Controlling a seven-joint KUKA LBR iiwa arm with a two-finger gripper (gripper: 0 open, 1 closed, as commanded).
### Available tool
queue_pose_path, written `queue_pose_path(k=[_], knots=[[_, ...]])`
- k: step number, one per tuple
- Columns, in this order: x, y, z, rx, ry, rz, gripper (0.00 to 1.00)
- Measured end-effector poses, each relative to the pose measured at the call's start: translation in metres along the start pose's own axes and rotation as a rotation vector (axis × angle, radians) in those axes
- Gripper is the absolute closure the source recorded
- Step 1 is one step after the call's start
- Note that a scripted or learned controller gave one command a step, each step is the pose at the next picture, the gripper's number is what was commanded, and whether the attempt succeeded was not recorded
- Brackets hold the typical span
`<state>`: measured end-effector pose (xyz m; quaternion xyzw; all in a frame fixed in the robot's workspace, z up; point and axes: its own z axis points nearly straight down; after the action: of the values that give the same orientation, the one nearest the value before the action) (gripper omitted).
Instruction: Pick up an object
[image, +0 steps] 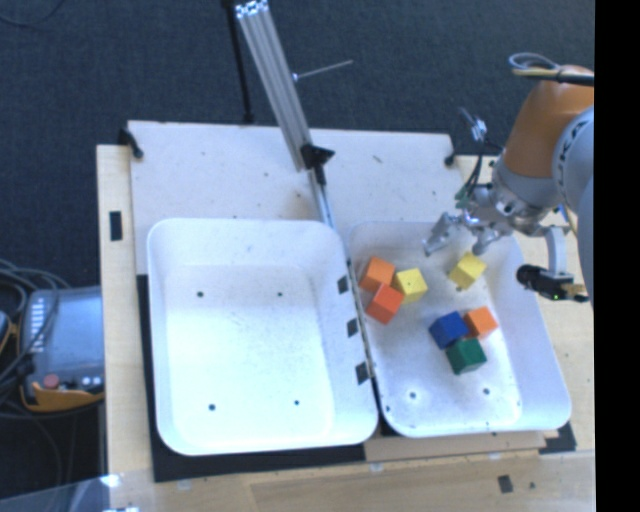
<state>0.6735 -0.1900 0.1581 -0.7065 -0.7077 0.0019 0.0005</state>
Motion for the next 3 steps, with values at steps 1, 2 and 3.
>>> queue_pose_path(k=[1,2,3], knots=[[0.001,0.000,0.022,-0.019,-0.004,0.001,0.00],[0.000,-0.002,0.018,-0.010,-0.003,0.003,1.00],[-0.011,-0.003,-0.036,-0.010,-0.001,0.003,1.00]])
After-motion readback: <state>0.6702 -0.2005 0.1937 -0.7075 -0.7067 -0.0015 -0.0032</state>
